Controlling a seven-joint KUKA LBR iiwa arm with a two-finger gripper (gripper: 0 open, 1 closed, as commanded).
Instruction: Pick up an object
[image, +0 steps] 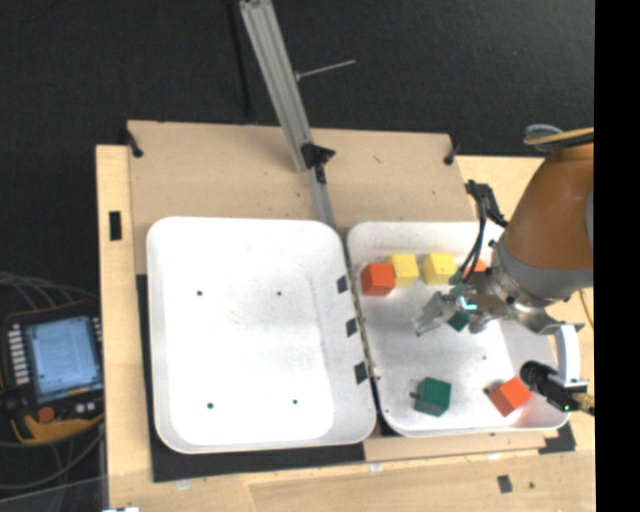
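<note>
My gripper (448, 314) hangs over the middle of the right bin (400, 425), below the row of cubes. A small dark green shape (460, 320) shows right at the gripper's tip; whether it is a block or part of the tool is unclear. An orange cube (377, 278) and two yellow cubes (404, 267) (438, 267) stand in a row near the bin's far side. Near the front wall lies a green block (432, 396). An orange block (508, 396) sits at the front right, and an orange bit (481, 266) peeks out behind the arm.
The left bin (250, 330) lies beside the right one, joined by black clips (352, 325). A slanted metal post (285, 95) rises behind the bins. A teach pendant (55, 360) sits off the bench at the left. The arm's wrist (550, 230) covers the right bin's far right corner.
</note>
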